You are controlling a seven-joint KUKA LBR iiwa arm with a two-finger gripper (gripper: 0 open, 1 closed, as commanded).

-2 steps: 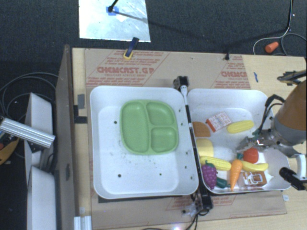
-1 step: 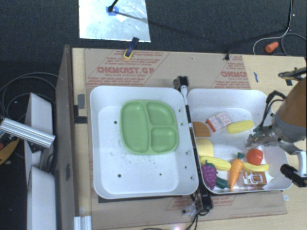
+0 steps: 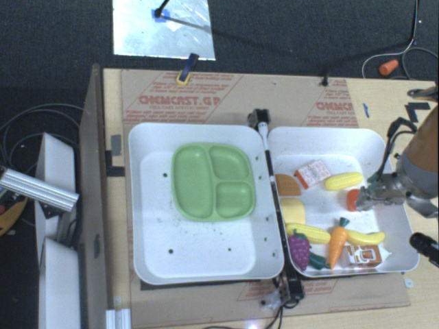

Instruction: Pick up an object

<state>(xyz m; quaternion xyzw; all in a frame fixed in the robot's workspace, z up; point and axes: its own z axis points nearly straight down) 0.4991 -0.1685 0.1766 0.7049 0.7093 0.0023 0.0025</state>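
The right bin (image 3: 329, 142) holds several toy foods. Among them are a yellow banana (image 3: 343, 181), a red-and-white carton (image 3: 312, 173), a brown bread piece (image 3: 287, 184), a carrot (image 3: 336, 244), a corn cob (image 3: 310, 234), purple grapes (image 3: 299, 251) and a small red item (image 3: 352, 199). My gripper (image 3: 365, 197) is low over the bin's right side, right against the red item and partly covering it. Nothing can be seen lifted by the gripper.
A green divided plate (image 3: 211, 182) lies in the left bin (image 3: 154, 245). A second banana (image 3: 367, 238) and an orange-and-white carton (image 3: 363, 255) lie near the right bin's front right corner. A pale yellow block (image 3: 293, 212) sits by the divider between the bins.
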